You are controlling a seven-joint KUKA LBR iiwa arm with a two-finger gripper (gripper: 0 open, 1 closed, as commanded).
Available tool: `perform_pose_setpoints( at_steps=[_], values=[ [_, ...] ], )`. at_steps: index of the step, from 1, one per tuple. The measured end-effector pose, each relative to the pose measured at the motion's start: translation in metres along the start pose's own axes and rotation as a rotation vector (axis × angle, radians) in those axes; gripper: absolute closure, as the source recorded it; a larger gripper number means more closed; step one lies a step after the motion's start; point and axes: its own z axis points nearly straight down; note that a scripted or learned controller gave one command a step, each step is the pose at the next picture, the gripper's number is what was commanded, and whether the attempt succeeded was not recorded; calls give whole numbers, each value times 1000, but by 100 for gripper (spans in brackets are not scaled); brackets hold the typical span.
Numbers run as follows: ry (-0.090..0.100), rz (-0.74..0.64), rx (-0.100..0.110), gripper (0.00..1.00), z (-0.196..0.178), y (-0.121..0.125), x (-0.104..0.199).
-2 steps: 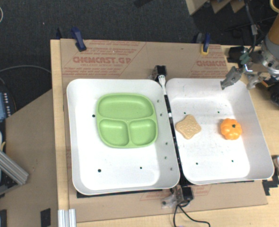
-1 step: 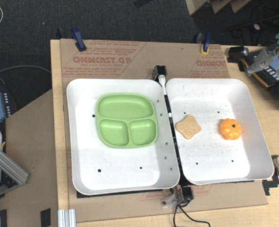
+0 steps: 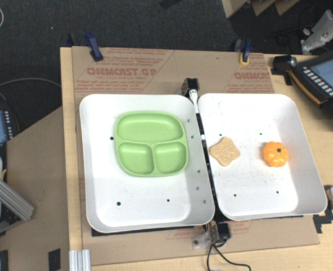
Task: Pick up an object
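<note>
At nine o'clock within the right bin (image 3: 302,202), noted a tan cracker (image 3: 224,151) and, at three o'clock, an orange pumpkin (image 3: 275,154), both lying unlifted; judged pickup unstarted, with approach, grasp and lift remaining.

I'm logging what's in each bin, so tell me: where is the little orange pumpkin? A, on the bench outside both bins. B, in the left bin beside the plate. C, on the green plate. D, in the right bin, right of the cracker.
D: the pumpkin lies in the right bin, right of the cracker and apart from it.
</note>
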Motion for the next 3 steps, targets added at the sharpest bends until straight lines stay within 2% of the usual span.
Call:
perform_pose_setpoints(
  at_steps=[1, 2, 3],
  values=[
    [4, 1, 32, 0, 76, -79, 87],
    [5, -6, 21, 0, 69, -74, 224],
    [3, 9, 18, 100, 58, -72, 216]
  ],
)
